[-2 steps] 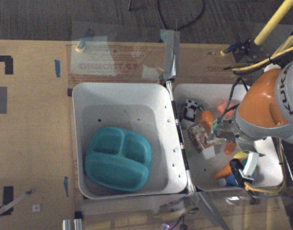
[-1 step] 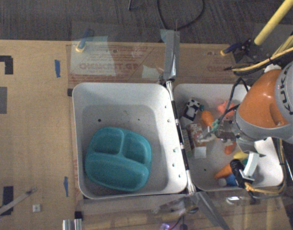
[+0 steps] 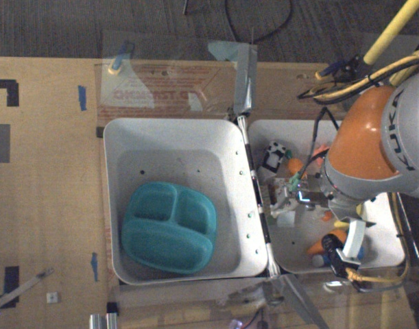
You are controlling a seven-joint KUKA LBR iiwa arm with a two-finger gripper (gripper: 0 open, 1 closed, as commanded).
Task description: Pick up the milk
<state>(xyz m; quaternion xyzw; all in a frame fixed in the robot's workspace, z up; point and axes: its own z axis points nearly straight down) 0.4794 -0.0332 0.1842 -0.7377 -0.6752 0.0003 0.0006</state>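
Note:
The milk (image 3: 273,155) is a small black-and-white carton lying in the far left corner of the right bin (image 3: 384,252). My gripper (image 3: 286,199) is low over the left half of that bin, a short way nearer the camera than the milk and apart from it. The arm's grey and orange body covers the middle of the bin. A small pale item (image 3: 286,216) lies just under the gripper; whether it is held is unclear.
A teal divided plate (image 3: 169,226) lies in the left bin (image 3: 120,149). Beside the milk sits an orange item (image 3: 295,164). Another orange piece (image 3: 317,247) and a blue one (image 3: 319,260) lie at the right bin's near side.

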